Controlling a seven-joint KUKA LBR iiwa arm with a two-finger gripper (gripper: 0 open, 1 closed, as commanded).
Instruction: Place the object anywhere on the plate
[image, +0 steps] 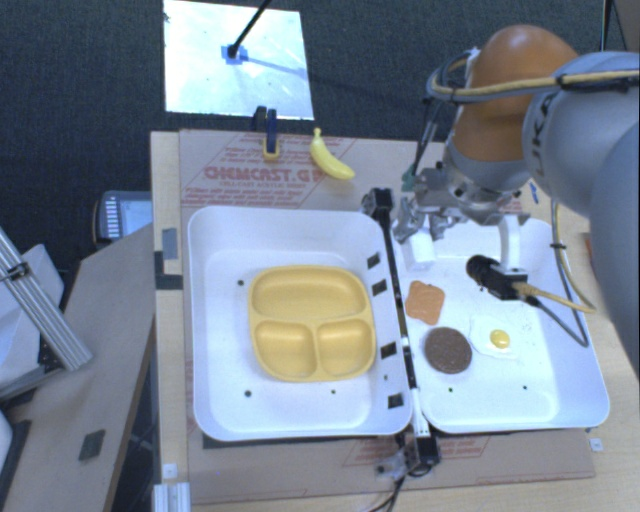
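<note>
A yellow divided plate (308, 323) lies in the middle of the left bin (215, 300). In the right bin (560, 380) lie an orange toast-like piece (426, 301), a round brown patty (448, 350) and a fried egg (497, 340). My gripper (421, 232) hangs over the far left corner of the right bin, above and behind the orange piece. It sits close to the divider between the bins. Nothing can be seen held in it.
A yellow banana (331, 159) and a yellow-and-black clamp (268, 135) rest on the cardboard behind the left bin. The grey arm with its orange band (515, 80) fills the space over the right bin's far side. A metal sheet (238, 60) lies further back.
</note>
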